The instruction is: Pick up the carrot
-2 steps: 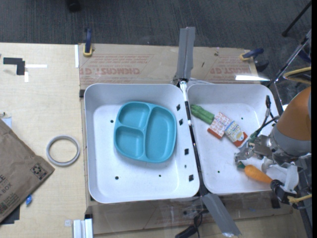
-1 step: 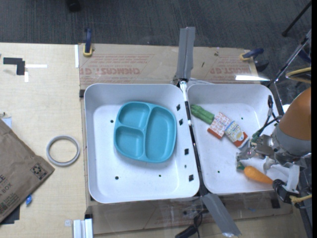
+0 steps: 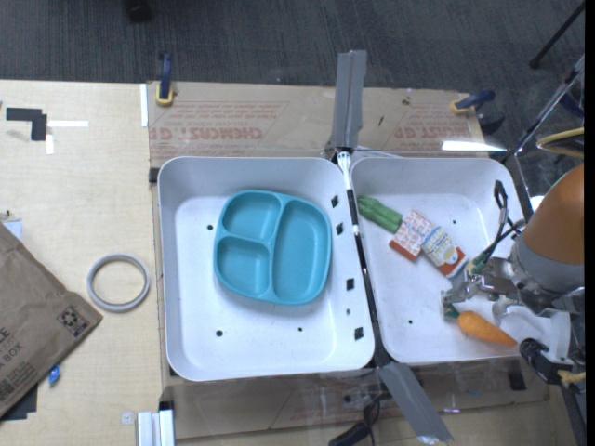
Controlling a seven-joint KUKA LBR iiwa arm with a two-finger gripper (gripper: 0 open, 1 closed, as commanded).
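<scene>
The orange carrot point(image 3: 487, 329) with a green stub at its left end lies near the front right corner of the right bin point(image 3: 409, 337). My gripper point(image 3: 472, 295) hangs low just above and behind the carrot's left end, reaching in from the right. The grey wrist and orange band point(image 3: 563, 219) rise behind it. Whether the gripper touches the carrot is unclear from this angle.
A green cucumber-like piece point(image 3: 379, 213) and two small snack packets point(image 3: 424, 239) lie in the back half of the right bin. The left bin point(image 3: 186, 277) holds a blue divided plate point(image 3: 275, 246). A tape ring point(image 3: 118, 280) and a cardboard box point(image 3: 33, 328) sit on the bench at left.
</scene>
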